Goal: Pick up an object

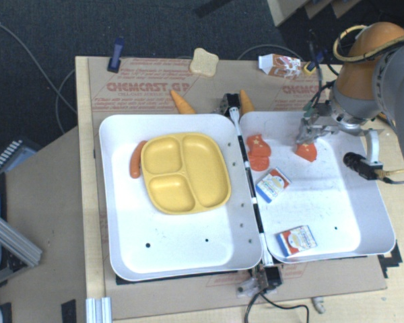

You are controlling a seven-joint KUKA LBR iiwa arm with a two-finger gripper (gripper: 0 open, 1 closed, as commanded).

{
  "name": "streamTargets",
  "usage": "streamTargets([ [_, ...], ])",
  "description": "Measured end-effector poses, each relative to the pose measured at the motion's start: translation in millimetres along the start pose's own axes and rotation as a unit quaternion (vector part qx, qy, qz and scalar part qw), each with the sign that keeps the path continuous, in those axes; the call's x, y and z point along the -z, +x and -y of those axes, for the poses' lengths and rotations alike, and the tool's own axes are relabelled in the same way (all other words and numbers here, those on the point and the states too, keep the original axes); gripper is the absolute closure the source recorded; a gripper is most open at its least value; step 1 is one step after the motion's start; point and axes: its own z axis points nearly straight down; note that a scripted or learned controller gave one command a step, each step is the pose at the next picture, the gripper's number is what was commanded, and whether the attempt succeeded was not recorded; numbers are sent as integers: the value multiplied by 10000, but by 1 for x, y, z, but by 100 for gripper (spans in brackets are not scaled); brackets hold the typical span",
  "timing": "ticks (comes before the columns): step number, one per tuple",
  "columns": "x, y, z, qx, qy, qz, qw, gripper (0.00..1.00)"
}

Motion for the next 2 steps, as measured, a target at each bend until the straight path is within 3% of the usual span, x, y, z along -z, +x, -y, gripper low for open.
streamTargets([
  [1,-1,0,0,-1,7,-1,10000,0],
  [2,-20,0,13,-16,122,-61,9999,0],
])
